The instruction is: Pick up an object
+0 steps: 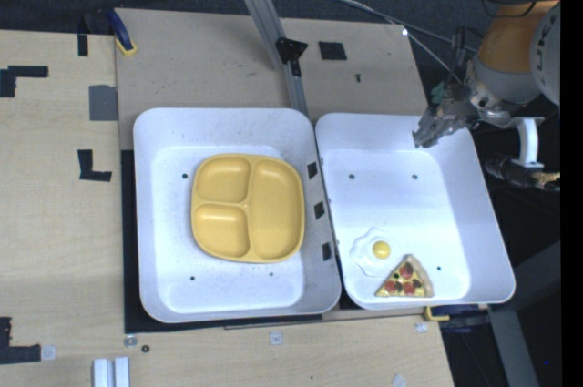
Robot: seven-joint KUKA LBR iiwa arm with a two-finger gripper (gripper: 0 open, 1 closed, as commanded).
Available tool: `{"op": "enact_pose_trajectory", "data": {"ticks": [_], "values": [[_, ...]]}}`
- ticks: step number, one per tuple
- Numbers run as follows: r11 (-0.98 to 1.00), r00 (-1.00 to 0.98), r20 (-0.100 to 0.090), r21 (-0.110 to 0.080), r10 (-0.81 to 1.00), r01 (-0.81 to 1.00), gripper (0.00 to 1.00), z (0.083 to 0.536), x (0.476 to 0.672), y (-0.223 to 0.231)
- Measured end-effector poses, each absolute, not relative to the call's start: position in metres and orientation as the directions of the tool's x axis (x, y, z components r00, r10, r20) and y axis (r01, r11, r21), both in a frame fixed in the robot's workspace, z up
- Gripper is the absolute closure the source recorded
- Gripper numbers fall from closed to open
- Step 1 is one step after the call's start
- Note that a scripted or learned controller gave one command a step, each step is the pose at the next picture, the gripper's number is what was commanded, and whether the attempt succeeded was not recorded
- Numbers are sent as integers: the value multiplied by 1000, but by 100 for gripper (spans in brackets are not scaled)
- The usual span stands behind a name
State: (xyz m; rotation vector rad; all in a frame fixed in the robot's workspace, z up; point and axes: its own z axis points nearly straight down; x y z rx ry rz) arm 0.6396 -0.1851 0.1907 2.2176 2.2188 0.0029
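From the camera view, my gripper point(426, 137) hangs over the far edge of the right bin point(474, 194). I cannot tell how it is set, because it is small and dark here, and nothing is seen in it. At the near end of this bin lie a toy fried egg point(372, 251) and, touching it, a toy pizza slice point(406, 279). Both look light, flat and stiff, maybe slippery, so I judge a grip across the thin edges is best. The yellow divided plate point(247, 208) lies in the left bin point(164, 194), beside this one.
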Motion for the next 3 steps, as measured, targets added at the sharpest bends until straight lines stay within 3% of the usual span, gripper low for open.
{"op": "enact_pose_trajectory", "data": {"ticks": [1,3], "values": [[1,-1,0,1,1000,1000,100,204,640,-185],[6,-6,1,0,1000,1000,100,213,638,-82]]}}
